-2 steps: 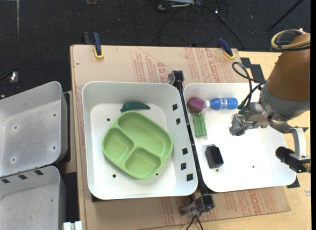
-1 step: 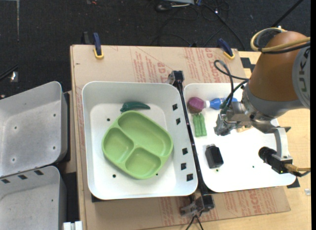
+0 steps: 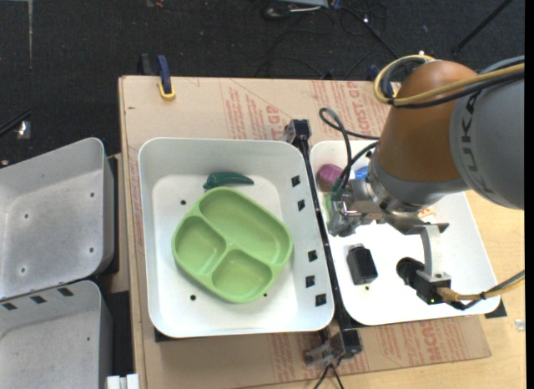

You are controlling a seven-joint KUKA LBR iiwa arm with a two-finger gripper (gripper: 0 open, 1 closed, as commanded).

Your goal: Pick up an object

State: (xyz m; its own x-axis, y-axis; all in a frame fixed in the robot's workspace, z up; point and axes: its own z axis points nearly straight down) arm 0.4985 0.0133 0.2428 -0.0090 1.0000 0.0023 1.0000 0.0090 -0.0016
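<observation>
A green divided plate [image 3: 232,245] lies in the left bin [image 3: 158,295], a dark green piece [image 3: 227,179] touching its far edge. In the right bin [image 3: 471,291] lie a small black block [image 3: 361,264] and a purple object [image 3: 329,175]. The gripper [image 3: 346,212] hangs over that bin's left side; its grip cannot be told.

The arm's grey and orange wrist [image 3: 434,128] covers the upper middle of the right bin [image 3: 467,295], so the gripper's fingertips beneath it cannot be made out. A purple object [image 3: 329,175] at that bin's upper left is half hidden by the wrist and cables. The arm itself runs off the frame's right edge.
</observation>
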